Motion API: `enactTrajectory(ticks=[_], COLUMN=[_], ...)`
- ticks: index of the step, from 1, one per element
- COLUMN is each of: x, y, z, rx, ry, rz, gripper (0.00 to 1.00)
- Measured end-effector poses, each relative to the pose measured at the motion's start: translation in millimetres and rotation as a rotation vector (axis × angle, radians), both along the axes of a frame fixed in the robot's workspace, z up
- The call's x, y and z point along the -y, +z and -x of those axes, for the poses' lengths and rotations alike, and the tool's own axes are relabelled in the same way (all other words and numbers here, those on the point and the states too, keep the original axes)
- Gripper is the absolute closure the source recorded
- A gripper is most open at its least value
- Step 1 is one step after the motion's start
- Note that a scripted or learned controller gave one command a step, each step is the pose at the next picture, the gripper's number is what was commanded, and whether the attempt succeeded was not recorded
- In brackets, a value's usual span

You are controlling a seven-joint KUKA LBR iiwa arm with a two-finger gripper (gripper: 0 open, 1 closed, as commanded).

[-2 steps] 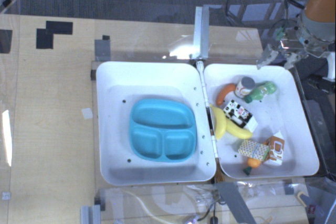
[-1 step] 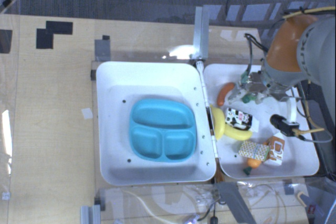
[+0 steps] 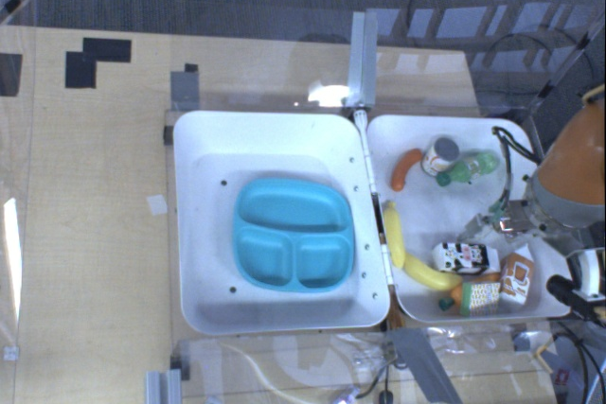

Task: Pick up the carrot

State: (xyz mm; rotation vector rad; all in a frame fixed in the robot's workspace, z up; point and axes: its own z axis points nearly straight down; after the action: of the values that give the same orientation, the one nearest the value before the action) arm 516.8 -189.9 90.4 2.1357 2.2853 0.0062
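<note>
Your gripper (image 3: 494,220) is hovering over the right bin (image 3: 409,293).
The carrot (image 3: 453,296) is lying untouched at its front edge (finger state: cannot tell).

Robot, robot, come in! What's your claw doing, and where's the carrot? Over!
Gripper hovering low in right bin, holding nothing seen. Carrot at near wall, under green-and-white packet. Banana and milk carton crowd it.

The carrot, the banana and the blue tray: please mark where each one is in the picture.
carrot (image 3: 409,167): camera view, middle of its orange body, right bin.
banana (image 3: 409,258): camera view, on its yellow curve, near the bend.
blue tray (image 3: 292,206): camera view, floor of its large upper compartment, left bin.
</note>
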Motion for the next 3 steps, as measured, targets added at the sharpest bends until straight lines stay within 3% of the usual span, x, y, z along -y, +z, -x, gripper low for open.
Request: enactTrajectory(ticks=[1, 2, 3], x=[-77.4, -141.9, -184.1], y=[0.4, 96.3, 95.1], z=[-25.2, -88.2, -44.1], rx=[0.005, -0.006, -0.009], ry=[0.121, 0.171, 0.19], rz=[-0.003, -0.004, -0.005], gripper=[0.0, 0.0, 0.0])
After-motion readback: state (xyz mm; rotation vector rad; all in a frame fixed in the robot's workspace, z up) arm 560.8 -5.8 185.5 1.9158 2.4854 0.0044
